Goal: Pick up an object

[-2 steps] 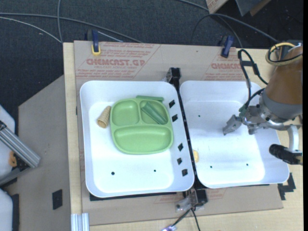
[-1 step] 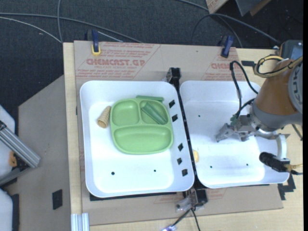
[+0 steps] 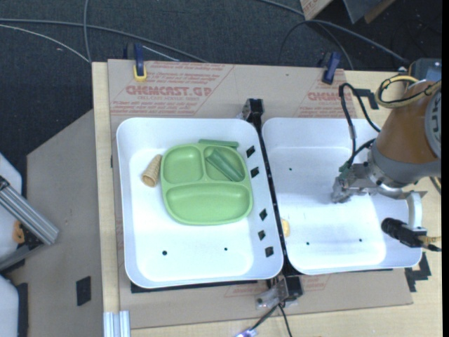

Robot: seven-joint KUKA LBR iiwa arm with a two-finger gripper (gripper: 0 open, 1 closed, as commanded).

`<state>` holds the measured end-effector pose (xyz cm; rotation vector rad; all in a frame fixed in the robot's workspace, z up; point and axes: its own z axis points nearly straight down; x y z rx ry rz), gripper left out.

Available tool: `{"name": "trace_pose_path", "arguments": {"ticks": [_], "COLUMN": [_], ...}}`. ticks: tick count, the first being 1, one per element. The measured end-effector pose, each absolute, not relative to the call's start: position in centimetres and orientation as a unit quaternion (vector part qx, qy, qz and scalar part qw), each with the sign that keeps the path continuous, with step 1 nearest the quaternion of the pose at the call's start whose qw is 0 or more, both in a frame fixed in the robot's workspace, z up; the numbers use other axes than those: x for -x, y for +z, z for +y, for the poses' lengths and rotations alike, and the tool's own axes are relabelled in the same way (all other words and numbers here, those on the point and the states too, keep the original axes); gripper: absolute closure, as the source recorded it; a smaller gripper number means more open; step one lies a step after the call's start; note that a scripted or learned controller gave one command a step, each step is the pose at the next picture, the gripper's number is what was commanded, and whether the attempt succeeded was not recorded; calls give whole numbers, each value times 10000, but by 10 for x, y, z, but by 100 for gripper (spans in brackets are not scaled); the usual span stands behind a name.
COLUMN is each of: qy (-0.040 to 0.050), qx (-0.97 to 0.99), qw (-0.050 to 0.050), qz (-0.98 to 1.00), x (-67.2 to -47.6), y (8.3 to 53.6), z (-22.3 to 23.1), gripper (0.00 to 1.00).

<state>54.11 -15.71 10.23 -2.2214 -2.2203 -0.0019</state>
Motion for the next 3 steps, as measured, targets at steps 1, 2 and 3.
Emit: {"name": "trace_pose_path", "arguments": {"ticks": [1,2,3], "qy": [-13,-16,-19], "qx": [7065,7065,7066], "qw": [-20,-26,-31], "qz": [-7077,-7077,-7076], "x": [-548,-553,-555], "y": [149,194,248], "z": [-151,-148,-148], "gripper": [100,100,100]}}
